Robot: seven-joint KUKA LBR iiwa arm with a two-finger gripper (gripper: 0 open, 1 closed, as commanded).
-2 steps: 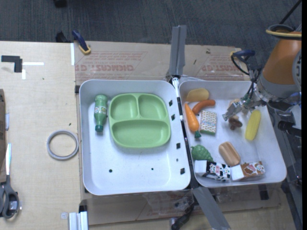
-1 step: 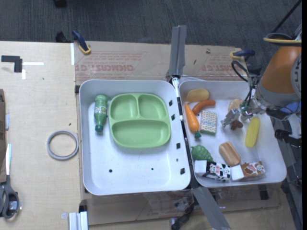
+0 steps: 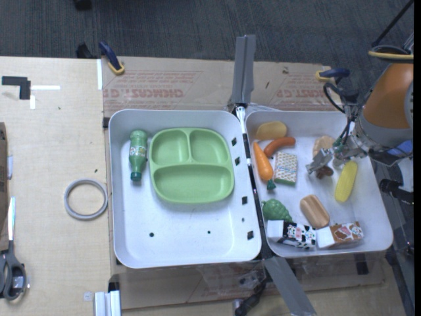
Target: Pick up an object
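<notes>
Gripper (image 3: 322, 164) fingertips indistinct against brown item (image 3: 325, 170) beside corn (image 3: 346, 181)

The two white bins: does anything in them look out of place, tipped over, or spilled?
Nothing looks spilled or damaged. The green bottle lies on its side beside the green divided plate in the left bin. The toy foods, such as the carrot and corn, lie loosely scattered in the right bin.
</notes>
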